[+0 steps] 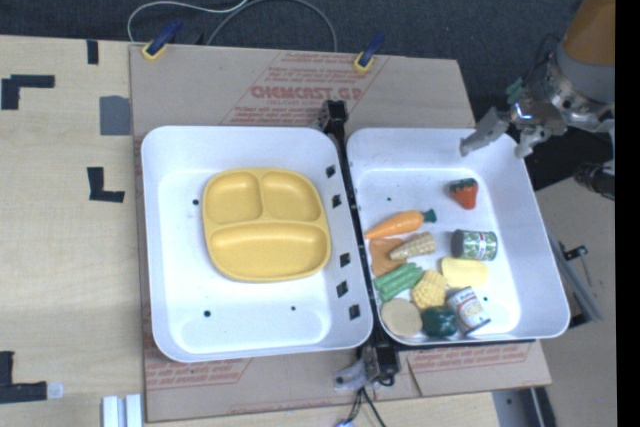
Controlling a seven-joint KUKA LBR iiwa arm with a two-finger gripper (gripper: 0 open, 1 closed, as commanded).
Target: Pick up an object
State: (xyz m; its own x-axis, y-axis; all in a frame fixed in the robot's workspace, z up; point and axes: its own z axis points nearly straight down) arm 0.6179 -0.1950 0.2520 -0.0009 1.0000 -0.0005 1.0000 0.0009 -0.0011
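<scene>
Toy food lies heaped in the right bin (520,177), a strawberry (463,193) nearest, just below and left of the jaws, the carrot (398,223) beyond. The gripper (503,131) hovers above the bin's rim, jaws spread (nothing between them), presumably poised for descent.

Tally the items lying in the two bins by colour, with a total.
Yellow: 4: divided plate, two corn cobs, cheese-like wedge
Orange: 2: carrot, piece under it
Red: 1: strawberry-like piece
Green: 3: can, pod, dark lump
Cream: 1: disc
Red-labelled can: 1
Total: 12
</scene>
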